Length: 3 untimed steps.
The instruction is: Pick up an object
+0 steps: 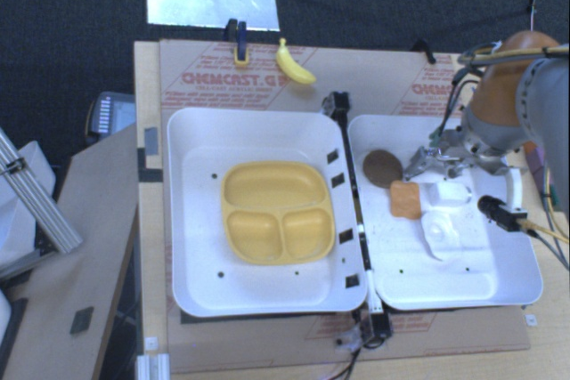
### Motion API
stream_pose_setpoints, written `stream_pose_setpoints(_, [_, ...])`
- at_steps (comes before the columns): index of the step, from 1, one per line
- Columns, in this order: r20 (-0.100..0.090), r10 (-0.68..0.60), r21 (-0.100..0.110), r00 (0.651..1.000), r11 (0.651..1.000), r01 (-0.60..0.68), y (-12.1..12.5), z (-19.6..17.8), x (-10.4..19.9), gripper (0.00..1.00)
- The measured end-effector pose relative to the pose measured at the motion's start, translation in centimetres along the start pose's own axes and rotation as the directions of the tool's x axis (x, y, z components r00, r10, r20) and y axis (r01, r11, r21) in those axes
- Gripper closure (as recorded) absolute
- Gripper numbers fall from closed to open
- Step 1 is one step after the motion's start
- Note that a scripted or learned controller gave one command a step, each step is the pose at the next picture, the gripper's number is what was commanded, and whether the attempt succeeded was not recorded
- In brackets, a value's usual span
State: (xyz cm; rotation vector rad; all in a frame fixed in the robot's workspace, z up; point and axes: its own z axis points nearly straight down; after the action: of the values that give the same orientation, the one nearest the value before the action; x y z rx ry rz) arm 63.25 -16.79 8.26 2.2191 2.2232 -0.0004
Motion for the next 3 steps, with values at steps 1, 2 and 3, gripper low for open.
stream_pose_setpoints(1, [0.001,0.000,-0.005,1.000,1.000,0.000,0.2,-1.4,0.0,1.00])
stream_pose_setpoints(2, [0.001,-0.002,-0.007,1.000,1.000,0.002,0.9,-6.0,-0.3,1.00])
stream_pose_setpoints(3, [0.001,-0.004,-0.007,1.000,1.000,0.004,1.0,-12.4,0.1,1.00])
